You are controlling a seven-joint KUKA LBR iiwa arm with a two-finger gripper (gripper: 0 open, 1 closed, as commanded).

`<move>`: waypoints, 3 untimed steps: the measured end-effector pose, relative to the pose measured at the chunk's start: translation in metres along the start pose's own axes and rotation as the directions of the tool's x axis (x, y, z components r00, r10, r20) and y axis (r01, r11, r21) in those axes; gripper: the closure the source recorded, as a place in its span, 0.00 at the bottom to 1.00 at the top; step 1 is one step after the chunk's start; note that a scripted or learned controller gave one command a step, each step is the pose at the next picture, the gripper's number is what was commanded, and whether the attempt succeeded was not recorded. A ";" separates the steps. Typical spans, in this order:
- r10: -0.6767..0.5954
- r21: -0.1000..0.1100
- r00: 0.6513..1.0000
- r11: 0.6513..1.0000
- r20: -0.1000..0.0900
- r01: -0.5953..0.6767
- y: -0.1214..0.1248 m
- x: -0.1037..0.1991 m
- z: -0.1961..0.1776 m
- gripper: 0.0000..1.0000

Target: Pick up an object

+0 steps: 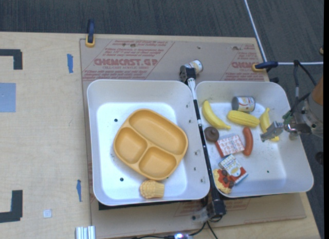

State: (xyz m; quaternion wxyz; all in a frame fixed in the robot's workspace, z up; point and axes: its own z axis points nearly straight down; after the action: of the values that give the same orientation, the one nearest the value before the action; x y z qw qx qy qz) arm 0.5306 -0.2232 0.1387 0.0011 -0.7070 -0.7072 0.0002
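Hovering tool [271, 132], grip state unclear, touching small yellow curved banana [265, 121] in right bin [295, 181].

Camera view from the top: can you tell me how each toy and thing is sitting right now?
Divided plate: flat in the left bin, compartments bare.
Corn piece: beside the plate, left bin.
Banana: lying in the right bin.
Can: on its side.
Sausage: lying flat.
Gripper: low over the right bin, holding nothing visible.

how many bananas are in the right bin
2. One banana lies at the bin's left side, near the divider. A smaller banana lies towards the right, next to the gripper, which may cover part of it.
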 end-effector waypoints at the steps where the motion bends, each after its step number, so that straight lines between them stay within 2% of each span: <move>1: -0.001 -0.004 1.000 1.000 0.002 0.001 0.019 0.036 0.053 0.00; 2: -0.001 -0.003 1.000 1.000 0.000 0.001 0.005 0.071 0.053 0.00; 3: 0.000 -0.007 1.000 1.000 0.003 0.000 0.006 0.071 0.042 1.00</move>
State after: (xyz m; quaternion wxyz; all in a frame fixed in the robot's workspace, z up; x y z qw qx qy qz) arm 0.5364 -0.1527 0.0967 -0.0024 -0.7071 -0.7071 -0.0015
